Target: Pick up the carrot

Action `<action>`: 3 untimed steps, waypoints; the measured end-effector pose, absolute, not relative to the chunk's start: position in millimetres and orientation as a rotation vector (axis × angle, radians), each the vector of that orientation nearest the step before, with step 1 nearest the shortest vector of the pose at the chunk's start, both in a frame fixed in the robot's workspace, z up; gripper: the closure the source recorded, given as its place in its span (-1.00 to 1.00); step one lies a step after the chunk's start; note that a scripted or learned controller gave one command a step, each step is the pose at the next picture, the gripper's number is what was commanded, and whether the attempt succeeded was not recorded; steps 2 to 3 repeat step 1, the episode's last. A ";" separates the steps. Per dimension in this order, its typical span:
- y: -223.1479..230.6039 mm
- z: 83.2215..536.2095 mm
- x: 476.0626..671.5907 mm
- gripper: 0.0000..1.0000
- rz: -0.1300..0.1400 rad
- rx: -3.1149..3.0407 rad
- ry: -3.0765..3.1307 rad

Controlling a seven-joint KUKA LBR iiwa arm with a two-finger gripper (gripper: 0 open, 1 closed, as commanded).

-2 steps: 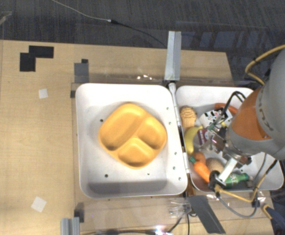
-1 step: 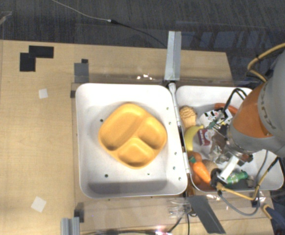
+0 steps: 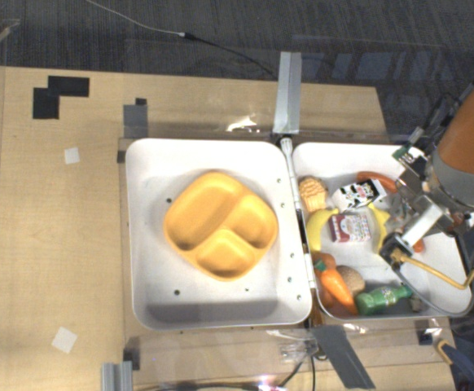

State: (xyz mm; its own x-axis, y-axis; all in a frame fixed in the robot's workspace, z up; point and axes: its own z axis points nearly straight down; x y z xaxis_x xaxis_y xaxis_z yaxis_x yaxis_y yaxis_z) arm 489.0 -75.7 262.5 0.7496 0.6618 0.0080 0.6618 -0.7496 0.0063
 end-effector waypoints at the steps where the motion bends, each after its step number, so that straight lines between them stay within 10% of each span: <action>1: -33.4 270.3 487.8 1.00 0.002 2.892 1.224; 3: -33.4 270.3 487.8 1.00 0.002 2.892 1.224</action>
